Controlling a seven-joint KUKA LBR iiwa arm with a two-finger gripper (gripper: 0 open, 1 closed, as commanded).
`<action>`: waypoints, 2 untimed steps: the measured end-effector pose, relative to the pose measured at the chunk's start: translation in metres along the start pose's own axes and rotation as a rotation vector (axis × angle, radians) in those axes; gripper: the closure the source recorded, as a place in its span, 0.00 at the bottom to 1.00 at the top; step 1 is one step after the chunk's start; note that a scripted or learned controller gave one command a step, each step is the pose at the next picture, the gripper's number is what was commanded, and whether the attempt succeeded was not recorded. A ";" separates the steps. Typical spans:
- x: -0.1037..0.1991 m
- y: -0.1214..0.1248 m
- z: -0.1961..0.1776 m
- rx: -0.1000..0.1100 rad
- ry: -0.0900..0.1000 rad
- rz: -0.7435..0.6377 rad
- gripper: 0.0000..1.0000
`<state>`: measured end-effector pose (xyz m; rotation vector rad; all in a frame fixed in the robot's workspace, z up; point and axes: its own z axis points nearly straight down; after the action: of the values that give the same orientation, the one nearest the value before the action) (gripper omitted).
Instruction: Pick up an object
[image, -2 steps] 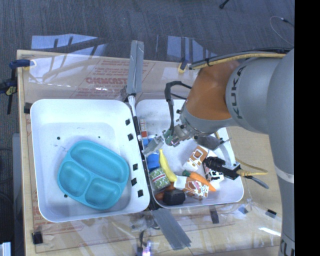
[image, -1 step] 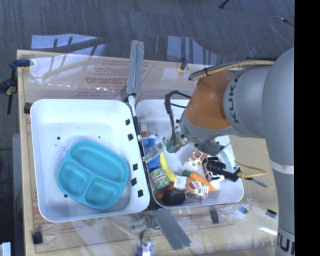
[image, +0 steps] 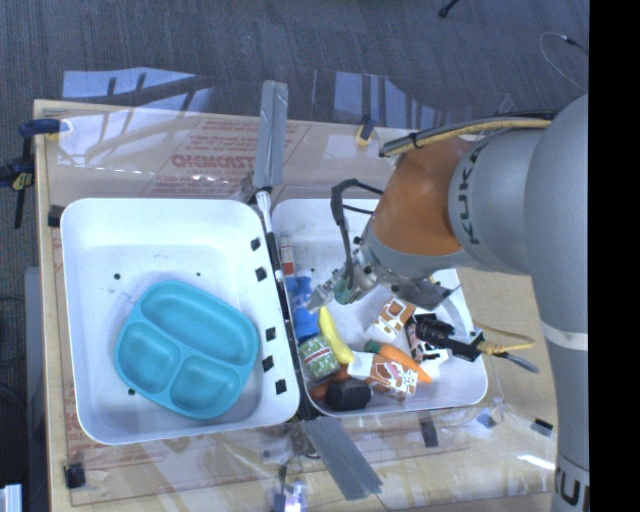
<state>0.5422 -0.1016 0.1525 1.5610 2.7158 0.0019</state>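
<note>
My gripper (image: 340, 290) hangs low inside the right bin (image: 470, 385), just above the clutter at that bin's left side. The grey arm and its orange band (image: 420, 205) cover much of the bin from the right. Below the gripper lie a blue bottle (image: 300, 305), a yellow banana-shaped piece (image: 335, 335), a green packet (image: 318, 357), a black lump (image: 348, 396), an orange carrot-like piece (image: 400, 358) and small printed cartons (image: 393, 378). Nothing shows between the fingers that I can make out.
The left bin (image: 90, 230) holds a turquoise divided plate (image: 187, 347). A grey divider bar (image: 268, 140) runs between the bins. A black-and-white toy (image: 432, 335) and a small carton (image: 392, 318) lie near the arm in the right bin.
</note>
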 end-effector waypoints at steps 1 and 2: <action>0.032 0.043 -0.037 0.008 0.008 -0.015 1.00; 0.032 0.043 -0.037 0.008 0.008 -0.014 0.00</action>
<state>0.5632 -0.0525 0.1898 1.5474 2.7364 -0.0031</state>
